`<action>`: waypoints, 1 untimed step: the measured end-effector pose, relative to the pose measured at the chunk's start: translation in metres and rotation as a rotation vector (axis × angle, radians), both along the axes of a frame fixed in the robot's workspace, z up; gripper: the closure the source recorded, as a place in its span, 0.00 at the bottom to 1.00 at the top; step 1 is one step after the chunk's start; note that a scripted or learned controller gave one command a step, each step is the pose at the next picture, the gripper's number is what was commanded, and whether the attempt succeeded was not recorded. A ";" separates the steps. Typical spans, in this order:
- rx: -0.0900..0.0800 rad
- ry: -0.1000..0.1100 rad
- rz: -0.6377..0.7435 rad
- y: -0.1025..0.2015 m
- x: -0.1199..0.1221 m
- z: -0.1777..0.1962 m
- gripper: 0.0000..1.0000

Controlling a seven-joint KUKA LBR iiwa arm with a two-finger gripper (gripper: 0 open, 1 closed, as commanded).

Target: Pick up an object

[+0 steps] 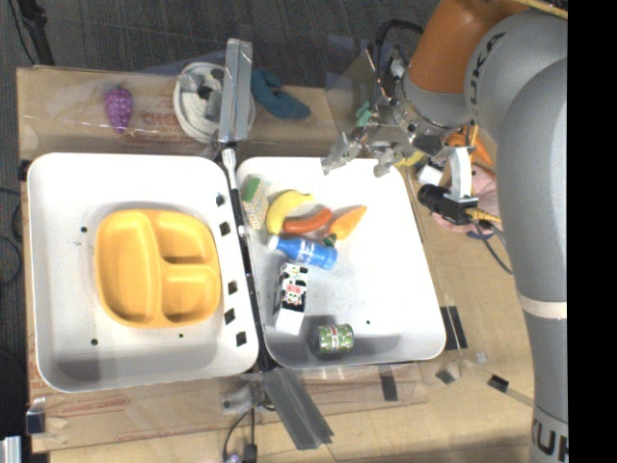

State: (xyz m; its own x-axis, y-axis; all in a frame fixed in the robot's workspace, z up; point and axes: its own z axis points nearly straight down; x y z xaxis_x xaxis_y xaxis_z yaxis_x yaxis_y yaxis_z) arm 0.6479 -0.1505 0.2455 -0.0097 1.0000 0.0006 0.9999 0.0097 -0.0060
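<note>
My gripper [362, 157] hangs over the far edge of the right bin [405, 268], its two fingers spread apart with nothing between them. Below it in the bin lie a yellow banana [285, 206], a red-orange pepper-like piece [308, 222] and an orange carrot [347, 222] bunched together. A blue bottle [307, 252] lies just in front of them. Closer to the front sit a black-and-white carton [292, 292] and a green can [334, 337].
The left bin [58, 258] holds a yellow divided tray [159, 265]. Behind the bins on the bench lie a purple grape bunch [118, 107], a white coil [201, 99] and a blue cloth [278, 99]. Cables [453, 201] hang at the right of the bin.
</note>
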 end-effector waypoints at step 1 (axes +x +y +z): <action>-0.001 -0.010 -0.053 0.002 -0.019 -0.126 0.00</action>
State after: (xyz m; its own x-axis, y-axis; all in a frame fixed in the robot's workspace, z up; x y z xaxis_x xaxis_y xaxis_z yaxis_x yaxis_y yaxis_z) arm 0.6284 -0.1490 0.1190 0.0436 0.9990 -0.0006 0.9990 -0.0436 0.0038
